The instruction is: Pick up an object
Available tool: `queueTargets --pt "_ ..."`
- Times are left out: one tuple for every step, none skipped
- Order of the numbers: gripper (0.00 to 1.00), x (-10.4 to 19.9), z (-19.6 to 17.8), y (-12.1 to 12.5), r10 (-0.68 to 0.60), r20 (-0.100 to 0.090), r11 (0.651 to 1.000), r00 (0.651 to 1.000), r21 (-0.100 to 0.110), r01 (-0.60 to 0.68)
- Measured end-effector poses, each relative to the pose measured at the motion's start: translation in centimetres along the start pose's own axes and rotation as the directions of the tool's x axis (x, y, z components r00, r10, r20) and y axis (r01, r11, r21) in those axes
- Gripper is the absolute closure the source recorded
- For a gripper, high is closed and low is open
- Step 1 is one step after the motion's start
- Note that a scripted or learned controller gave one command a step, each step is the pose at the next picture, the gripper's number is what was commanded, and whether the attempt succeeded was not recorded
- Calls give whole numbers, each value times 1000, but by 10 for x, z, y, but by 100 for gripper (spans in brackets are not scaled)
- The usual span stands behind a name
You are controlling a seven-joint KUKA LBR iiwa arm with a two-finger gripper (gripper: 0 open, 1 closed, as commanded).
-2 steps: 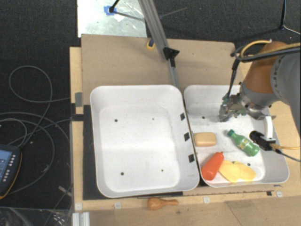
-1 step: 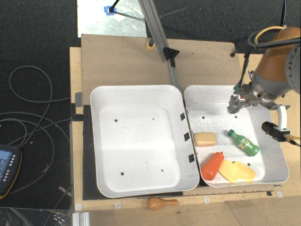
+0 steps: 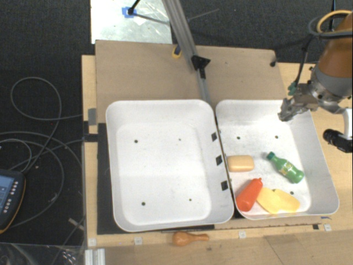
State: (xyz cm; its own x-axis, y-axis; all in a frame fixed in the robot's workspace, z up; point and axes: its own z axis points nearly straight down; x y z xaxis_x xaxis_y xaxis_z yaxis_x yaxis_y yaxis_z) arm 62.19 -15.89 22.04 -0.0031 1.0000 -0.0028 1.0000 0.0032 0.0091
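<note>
My pincer (image 3: pixel 288 111) hangs over the far part of the right bin (image 3: pixel 259 120), where the floor lies bare. Toward the near end the way is crowded: a tan block (image 3: pixel 240 163) by the dividing wall, a green bottle (image 3: pixel 285 167), a red bottle (image 3: pixel 249 194) and a yellow piece (image 3: pixel 278 201) touching it. The left bin (image 3: pixel 160 159) offers open floor throughout.

I work in a robotics lab: my bench (image 3: pixel 138 70) of bare board carries two white bins (image 3: pixel 160 164) taped at the seam, loose black cables (image 3: pixel 38 126) trail over dark carpet (image 3: pixel 44 37), and a handheld control pendant (image 3: pixel 10 197) lies beside them.
</note>
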Motion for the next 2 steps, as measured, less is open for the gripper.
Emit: queueTargets --pt "100 0 -50 2 -2 -1 1000 1000 1 2" --pt "100 44 -40 17 -6 -3 1000 1000 6 6"
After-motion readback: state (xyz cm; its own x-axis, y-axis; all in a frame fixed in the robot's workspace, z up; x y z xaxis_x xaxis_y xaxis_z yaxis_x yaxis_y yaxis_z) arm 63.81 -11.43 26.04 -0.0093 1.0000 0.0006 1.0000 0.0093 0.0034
